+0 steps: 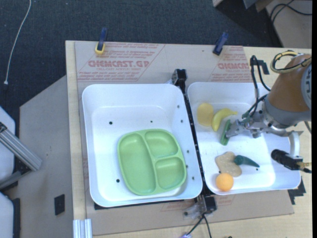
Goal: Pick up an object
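The right bin [277,180] serves as the reference landmark. Inside it, a yellow banana-shaped piece [221,117] lies near the far-left corner, touching a pale yellow rounded piece [205,113] on its left. A green elongated item [226,133] sits just beside the banana, toward the bin's centre. A tan flat piece [228,163], a dark teal pepper-like piece [246,160] and an orange ball [225,182] are grouped near the bin's near-left corner; the ball touches the tan piece. The gripper [237,129] is positioned over the bin's centre, at the green item. Whether the jaws are released or clenched cannot be determined. The left bin [99,133] adjoins the reference bin and contains a green divided plate [151,160]. Both bins rest on the surface [148,63].
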Controlling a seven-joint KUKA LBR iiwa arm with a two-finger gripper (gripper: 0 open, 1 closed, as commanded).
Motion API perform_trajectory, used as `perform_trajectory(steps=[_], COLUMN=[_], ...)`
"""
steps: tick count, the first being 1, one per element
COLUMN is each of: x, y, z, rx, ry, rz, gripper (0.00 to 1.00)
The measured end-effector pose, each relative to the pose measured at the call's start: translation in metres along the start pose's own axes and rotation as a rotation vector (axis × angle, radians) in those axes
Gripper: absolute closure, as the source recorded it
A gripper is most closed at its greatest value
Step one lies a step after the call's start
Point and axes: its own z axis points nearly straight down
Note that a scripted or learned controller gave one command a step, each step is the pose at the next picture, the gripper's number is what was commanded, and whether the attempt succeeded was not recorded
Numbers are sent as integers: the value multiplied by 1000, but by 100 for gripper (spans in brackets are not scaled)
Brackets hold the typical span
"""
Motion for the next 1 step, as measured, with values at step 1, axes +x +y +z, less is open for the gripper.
perform_trajectory(steps=[1], x=[0], y=[2], z=[-12], rx=[-6], ry=[-2], rz=[-1], gripper=[100])
